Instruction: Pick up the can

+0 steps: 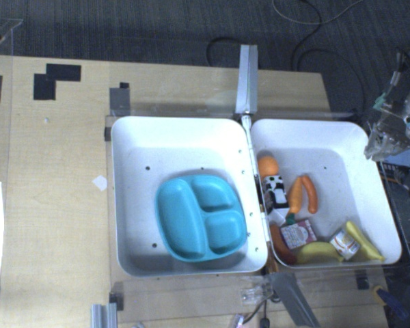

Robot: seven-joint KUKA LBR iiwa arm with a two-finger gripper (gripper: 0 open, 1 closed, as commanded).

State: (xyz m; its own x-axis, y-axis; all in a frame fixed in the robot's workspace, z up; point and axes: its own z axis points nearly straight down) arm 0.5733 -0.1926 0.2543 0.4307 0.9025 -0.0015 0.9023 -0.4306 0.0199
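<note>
Gripper (pixel 389 132) sits at the right bin's (pixel 328 132) far right rim; you cannot tell its state. Your target, the small white-labelled metal can (pixel 344 244), lies tipped near the front right corner, between two yellow bananas (pixel 342 246), well apart from it.

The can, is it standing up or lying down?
Lying down. The can rests on its side in the right bin, leaning against a banana, with one round end showing.
</note>
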